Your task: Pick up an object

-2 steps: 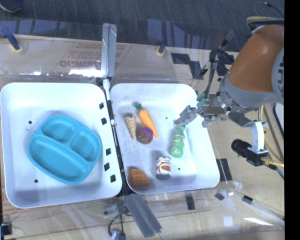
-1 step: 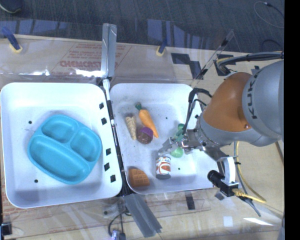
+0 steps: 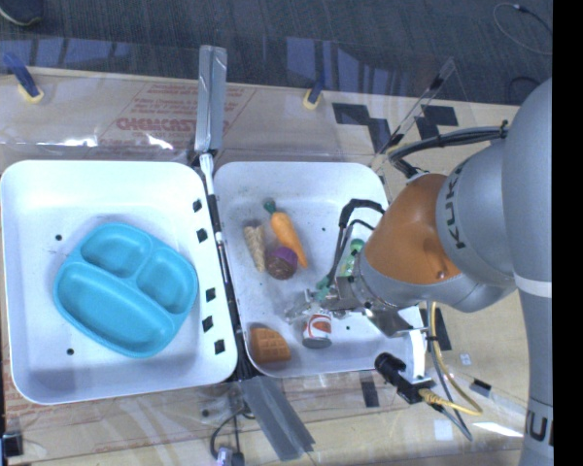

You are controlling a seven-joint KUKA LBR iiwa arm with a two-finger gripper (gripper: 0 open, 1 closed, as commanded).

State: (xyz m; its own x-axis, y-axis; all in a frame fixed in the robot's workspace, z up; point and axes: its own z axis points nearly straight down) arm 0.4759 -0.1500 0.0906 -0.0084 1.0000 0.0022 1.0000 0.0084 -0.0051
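The arm is reaching down into the right bin (image 3: 235, 260), and the tool (image 3: 316, 309) is sitting right over a small red-and-white can (image 3: 317, 331) near the front wall. Honestly can't tell its grip state. A carrot (image 3: 288, 235), purple veggie (image 3: 282, 260) and waffle-looking thing (image 3: 269, 345) are lying nearby. A blue divided tray (image 3: 124, 287) is sitting in the left bin (image 3: 24, 260).

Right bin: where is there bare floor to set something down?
Right bin: bare along the back wall, above the carrot. Crowded around carrot, purple vegetable, can and gripper. Left bin: bare strips around the blue tray.
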